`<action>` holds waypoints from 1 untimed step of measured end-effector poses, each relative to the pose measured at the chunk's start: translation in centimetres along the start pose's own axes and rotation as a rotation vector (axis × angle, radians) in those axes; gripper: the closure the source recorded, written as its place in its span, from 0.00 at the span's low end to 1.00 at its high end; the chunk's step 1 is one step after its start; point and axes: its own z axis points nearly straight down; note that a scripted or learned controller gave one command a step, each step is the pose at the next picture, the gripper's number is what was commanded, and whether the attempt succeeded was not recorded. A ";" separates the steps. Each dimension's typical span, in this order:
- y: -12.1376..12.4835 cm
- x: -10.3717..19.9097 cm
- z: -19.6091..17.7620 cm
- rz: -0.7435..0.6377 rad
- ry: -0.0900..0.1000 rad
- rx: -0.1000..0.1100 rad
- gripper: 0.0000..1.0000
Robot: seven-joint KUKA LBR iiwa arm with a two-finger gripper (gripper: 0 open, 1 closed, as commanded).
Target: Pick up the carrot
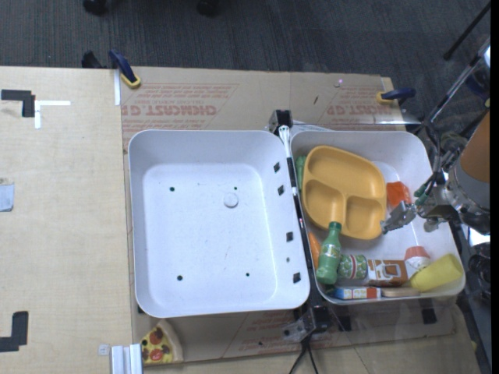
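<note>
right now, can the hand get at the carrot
Probably yes: the hand hovers right beside the carrot, which lies exposed between the yellow tray and the right bin wall, though the tray's rim crowds it.

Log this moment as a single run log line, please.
arm: right of right bin | pincer: over yellow tray edge | carrot: in bin, not held | left bin: untouched

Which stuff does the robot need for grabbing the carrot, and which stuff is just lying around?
For the job: gripper; carrot, likely the orange piece beside it.

Just lying about: yellow plate; green bottle; can; carton; toy pizza slice.
</note>
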 end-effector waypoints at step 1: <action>4.6 -0.7 10.3 0.109 -0.001 -0.003 0.00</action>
